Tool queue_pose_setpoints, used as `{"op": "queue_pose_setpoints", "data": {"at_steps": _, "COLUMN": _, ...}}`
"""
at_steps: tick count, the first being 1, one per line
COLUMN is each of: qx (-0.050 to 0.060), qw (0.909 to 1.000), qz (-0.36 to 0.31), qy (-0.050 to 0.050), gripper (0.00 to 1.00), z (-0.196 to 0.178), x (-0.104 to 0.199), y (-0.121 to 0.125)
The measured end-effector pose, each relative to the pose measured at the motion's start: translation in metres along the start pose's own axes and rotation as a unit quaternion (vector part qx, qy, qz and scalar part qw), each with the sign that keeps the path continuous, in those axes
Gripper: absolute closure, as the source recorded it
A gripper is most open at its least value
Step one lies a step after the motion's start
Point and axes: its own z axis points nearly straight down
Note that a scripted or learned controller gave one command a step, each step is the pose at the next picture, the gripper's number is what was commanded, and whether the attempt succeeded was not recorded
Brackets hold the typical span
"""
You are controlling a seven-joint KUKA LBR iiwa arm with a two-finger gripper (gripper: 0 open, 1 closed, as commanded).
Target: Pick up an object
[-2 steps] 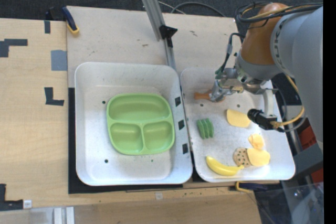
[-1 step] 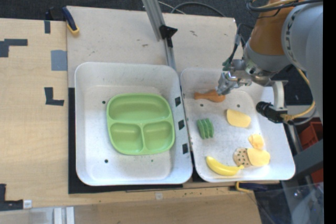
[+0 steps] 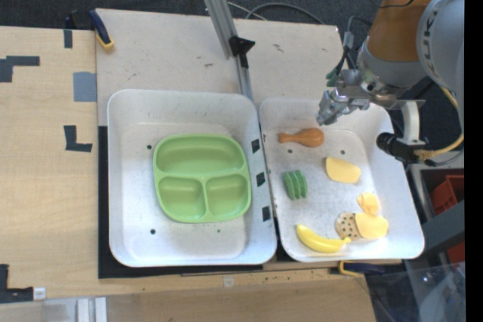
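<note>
The right bin (image 3: 392, 162) holds a brown drumstick (image 3: 303, 137) near its back, a ridged green piece (image 3: 294, 185) in the middle, a yellow wedge (image 3: 343, 170), a yellow banana (image 3: 319, 240) at the front, and a cookie (image 3: 346, 225) beside two small yellow pieces (image 3: 370, 216). My gripper (image 3: 330, 115) hangs above the bin's back part, just right of and behind the drumstick. Nothing shows between its fingers.
The left bin (image 3: 121, 185) carries a green divided plate (image 3: 201, 178). A slanted metal pole (image 3: 215, 0) stands behind the bins, ending at a black clamp. A yellow-and-blue clamp (image 3: 101, 30) sits at the bench's back left.
</note>
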Motion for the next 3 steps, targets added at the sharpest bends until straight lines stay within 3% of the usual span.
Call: {"op": "queue_pose_setpoints", "data": {"at_steps": 3, "qx": 0.003, "qw": 1.0000, "qz": -0.003, "qy": 0.001, "gripper": 1.00, "z": -0.011, "x": 0.154, "y": 0.008}}
